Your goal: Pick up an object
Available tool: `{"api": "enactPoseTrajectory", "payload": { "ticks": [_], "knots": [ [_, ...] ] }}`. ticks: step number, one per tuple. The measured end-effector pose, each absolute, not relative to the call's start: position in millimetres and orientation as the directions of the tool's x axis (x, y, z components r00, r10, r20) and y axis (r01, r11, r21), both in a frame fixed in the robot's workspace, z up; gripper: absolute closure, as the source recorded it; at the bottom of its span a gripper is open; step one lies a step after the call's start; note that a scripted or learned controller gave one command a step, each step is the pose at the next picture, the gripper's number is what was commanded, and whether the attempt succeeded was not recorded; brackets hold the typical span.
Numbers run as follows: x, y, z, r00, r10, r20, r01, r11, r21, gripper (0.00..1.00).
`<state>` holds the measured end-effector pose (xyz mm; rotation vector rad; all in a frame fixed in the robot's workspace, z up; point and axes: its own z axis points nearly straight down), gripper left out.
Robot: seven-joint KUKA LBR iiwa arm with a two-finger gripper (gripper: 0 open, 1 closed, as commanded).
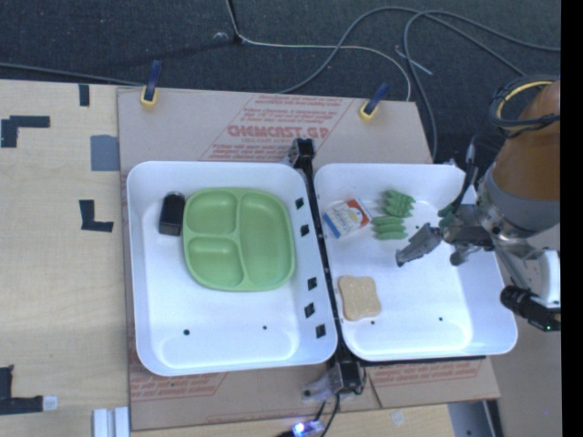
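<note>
In the right bin (474, 335), a slice of toast (359, 298) lies near the front left. A small white, red and blue packet (346, 217) and a bunch of green pea pods (393, 215) lie toward the back. My gripper (436, 250) hangs over the right half of this bin, to the right of the pea pods and a little nearer the front. It is open and nothing sits between its fingers (413, 248). The left bin (219, 349) holds a green divided plate (240, 239) with a small black block (171, 214) beside its left edge.
A black divider (314, 262) with clips runs between the two bins. Both bins rest on a cardboard sheet (273, 121) held by yellow clamps (148, 96). Cables (383, 25) trail across the dark floor behind. The arm's grey body (528, 180) stands over the right bin's right wall.
</note>
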<state>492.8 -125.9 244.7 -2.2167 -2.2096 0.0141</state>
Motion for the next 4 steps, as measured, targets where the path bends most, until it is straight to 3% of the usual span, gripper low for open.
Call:
{"api": "enactPoseTrajectory", "payload": {
  "ticks": [1, 4],
  "knots": [
    [495.2, -125.4, 251.3, -0.001, 1.000, 0.000, 1.000, 0.001, -0.002, 0.00],
    [496.1, -137.3, 87.4, 0.000, 1.000, -0.001, 1.000, 0.000, -0.002, 0.00]
  ]
}}
